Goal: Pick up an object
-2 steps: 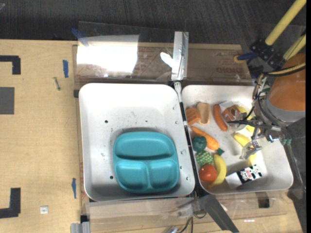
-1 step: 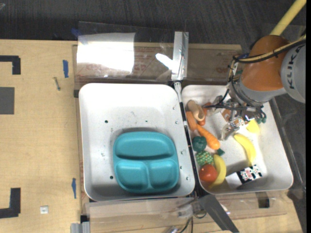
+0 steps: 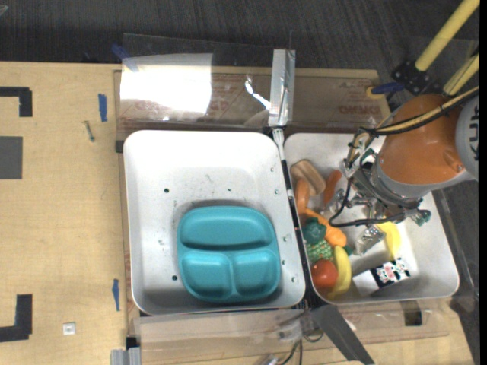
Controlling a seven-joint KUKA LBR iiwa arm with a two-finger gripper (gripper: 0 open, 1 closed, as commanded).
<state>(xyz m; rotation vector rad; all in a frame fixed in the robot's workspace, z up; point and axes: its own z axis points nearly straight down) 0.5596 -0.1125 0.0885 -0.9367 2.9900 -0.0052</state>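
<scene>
The table [image 3: 53, 204] carries two white bins side by side. The left bin [image 3: 152, 166] holds a teal divided tray [image 3: 227, 253] lying flat near its front. The right bin [image 3: 434, 257] holds a cluster of toy food by its left wall: a brown bread piece [image 3: 308, 175], a banana [image 3: 342, 268], a red tomato [image 3: 323, 273] and a small black-and-white box [image 3: 391, 272]. The arm [image 3: 418, 147] hangs over this bin, its gripper [image 3: 370, 217] low among the objects; whether the fingers are open or closed cannot be told.

Even overhead light, glare on clear panel [image 3: 167, 90], slightly soft focus
</scene>
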